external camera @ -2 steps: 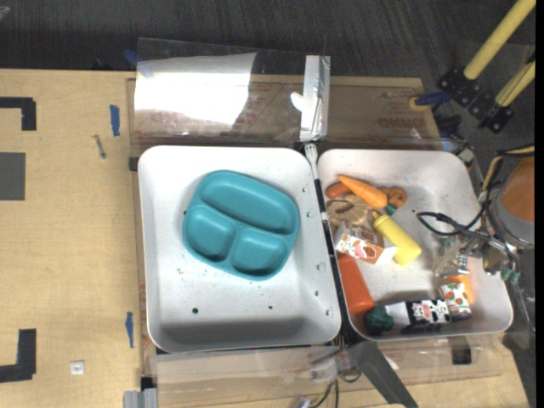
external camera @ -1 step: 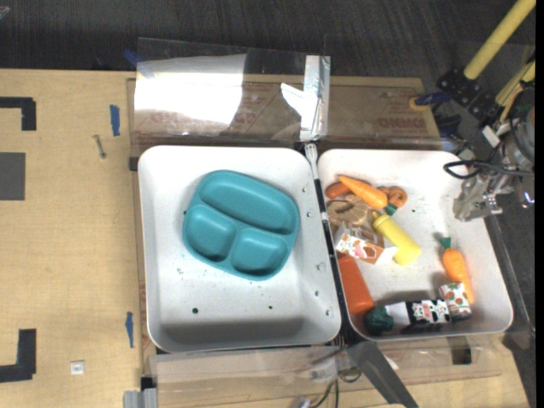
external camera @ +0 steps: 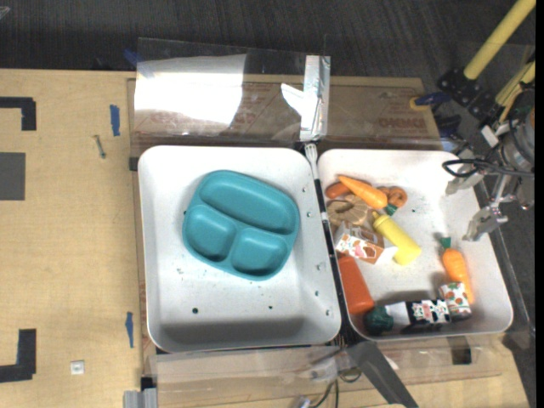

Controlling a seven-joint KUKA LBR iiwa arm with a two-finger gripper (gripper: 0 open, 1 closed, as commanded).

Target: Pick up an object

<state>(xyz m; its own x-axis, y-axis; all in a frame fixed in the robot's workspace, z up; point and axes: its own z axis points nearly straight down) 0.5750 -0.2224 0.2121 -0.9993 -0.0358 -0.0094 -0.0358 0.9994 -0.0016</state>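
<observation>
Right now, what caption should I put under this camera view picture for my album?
Robot gripper hovers above the right bin of toy food, near a carrot; a teal divided plate sits in the left bin.

You see tan bench (external camera: pixel 59 253) carrying two white bins: left bin (external camera: pixel 161 313) at 9 o'clock, right bin (external camera: pixel 493 308) touching it at 3 o'clock

End effector (external camera: pixel 476 202) blurred; arm (external camera: pixel 520 147) cropped.

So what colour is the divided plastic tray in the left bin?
Teal, seen in the camera view: the divided plastic tray.
</observation>
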